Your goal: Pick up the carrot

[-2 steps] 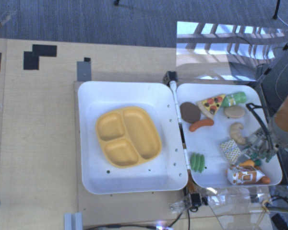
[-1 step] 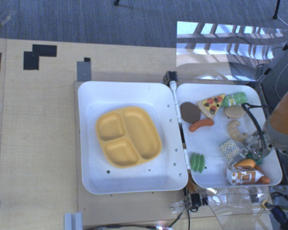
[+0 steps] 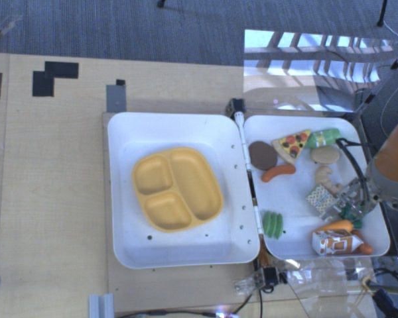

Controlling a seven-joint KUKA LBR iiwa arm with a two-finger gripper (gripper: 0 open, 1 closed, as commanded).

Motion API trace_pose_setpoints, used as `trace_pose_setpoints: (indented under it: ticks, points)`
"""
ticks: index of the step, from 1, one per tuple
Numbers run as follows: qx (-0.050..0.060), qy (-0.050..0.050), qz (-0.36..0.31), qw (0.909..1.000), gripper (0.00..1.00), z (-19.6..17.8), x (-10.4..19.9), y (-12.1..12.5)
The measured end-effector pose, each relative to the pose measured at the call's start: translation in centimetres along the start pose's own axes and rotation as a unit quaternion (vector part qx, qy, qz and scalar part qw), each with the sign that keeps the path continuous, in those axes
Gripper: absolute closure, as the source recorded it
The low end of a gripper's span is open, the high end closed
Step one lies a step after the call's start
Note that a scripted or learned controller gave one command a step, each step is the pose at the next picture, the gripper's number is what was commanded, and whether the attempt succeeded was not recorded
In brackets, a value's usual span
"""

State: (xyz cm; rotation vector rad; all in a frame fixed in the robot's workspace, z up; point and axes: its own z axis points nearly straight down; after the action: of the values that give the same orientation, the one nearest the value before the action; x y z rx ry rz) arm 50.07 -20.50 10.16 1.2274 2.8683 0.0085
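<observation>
The carrot [image 3: 337, 226] is a small orange piece with a green top, lying near the front right corner of the right bin [image 3: 298, 247]. It rests just above an orange and white carton [image 3: 335, 243]. My gripper [image 3: 348, 202] hangs low over the bin's right side, right behind the carrot's green end and close to it. Cables and the wrist hide its tips. I see nothing held in it.
The right bin also holds a pizza slice [image 3: 292, 144], a green bottle [image 3: 325, 136], a brown disc [image 3: 263, 154], a sausage [image 3: 278, 172], a patterned packet [image 3: 318, 196] and green beans [image 3: 273, 224]. A yellow divided plate [image 3: 177, 188] lies in the left bin [image 3: 123, 177].
</observation>
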Motion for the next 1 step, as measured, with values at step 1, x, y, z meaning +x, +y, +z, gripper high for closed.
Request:
trace_pose_setpoints:
  ticks: [1]
  points:
    - [0.0,0.0,0.0,1.0,0.0,0.02,0.01,-0.02]
